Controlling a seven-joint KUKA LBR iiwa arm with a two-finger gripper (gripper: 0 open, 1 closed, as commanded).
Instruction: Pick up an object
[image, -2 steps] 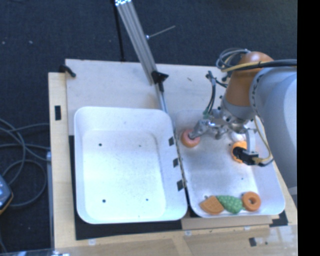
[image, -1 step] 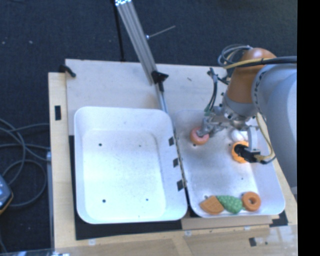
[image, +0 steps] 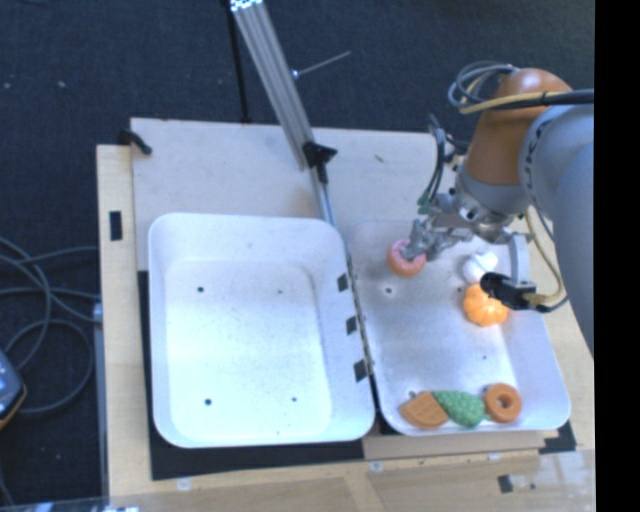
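Observation:
A pink ring-shaped toy (image: 404, 261) lies in the far left part of the right bin (image: 440, 340). My gripper (image: 420, 243) is low over the toy's upper right edge and seems to touch it. The grey arm with its orange band (image: 505, 130) comes in from the right above it. Whether the toy is gripped cannot be made out from this angle.
Close to the right of the gripper lie a small white object (image: 478, 266) and an orange fruit (image: 486, 306). Along the right bin's near edge sit an orange cookie (image: 424, 410), a green piece (image: 461, 406) and a brown donut (image: 502, 402). The left bin (image: 250, 330) adjoins.

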